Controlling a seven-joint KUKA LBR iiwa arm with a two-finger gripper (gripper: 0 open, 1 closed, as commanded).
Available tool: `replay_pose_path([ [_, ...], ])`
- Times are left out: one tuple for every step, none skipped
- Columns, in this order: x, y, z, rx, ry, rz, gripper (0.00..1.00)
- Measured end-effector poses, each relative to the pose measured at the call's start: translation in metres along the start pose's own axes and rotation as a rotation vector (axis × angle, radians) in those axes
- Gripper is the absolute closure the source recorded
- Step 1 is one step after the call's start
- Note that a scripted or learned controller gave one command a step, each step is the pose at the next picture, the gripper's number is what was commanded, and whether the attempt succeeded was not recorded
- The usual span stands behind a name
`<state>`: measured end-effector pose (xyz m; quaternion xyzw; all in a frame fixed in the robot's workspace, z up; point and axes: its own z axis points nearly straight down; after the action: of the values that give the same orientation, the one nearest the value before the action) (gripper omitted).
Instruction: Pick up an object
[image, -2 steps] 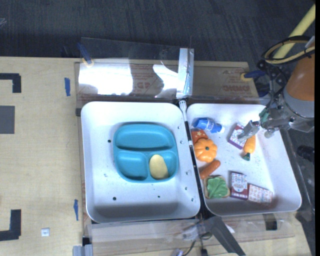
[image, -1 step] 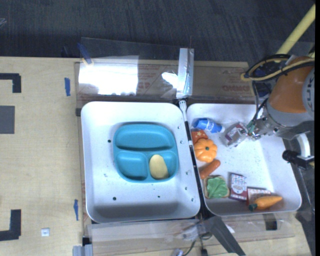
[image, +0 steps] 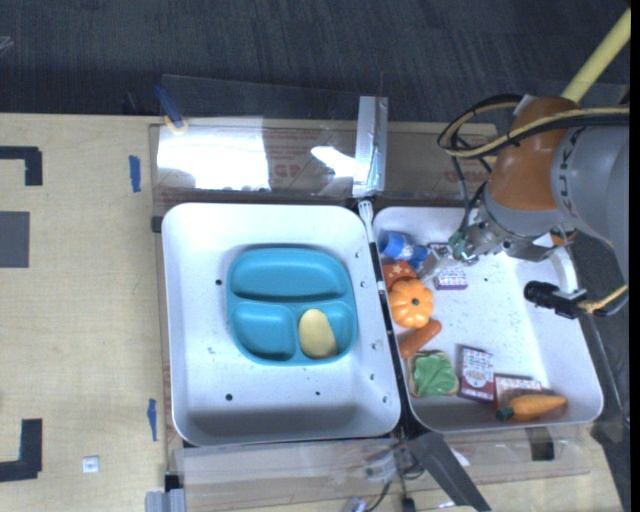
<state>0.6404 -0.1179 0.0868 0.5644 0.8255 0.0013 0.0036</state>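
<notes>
Over the right bin's far-left corner

My pincer (image: 462, 246), grip state unclear, hangs near the small pumpkin (image: 411, 302): light, smooth, round; grip its sides.

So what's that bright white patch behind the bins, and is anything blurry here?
In the camera view, the patch is glare on a clear sheet behind the left bin. The blue tray and pumpkin look fairly sharp; the pincer area is small and hard to make out.

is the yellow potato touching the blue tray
Touching. The camera view shows the yellow potato lying in the lower right compartment of the blue tray, resting on its floor, in the left white bin.
</notes>
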Motion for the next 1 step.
replay_pose_path([
  [-0.0011, 0.0015, -0.0119, -0.006, -0.003, 0.001, 1.0],
])
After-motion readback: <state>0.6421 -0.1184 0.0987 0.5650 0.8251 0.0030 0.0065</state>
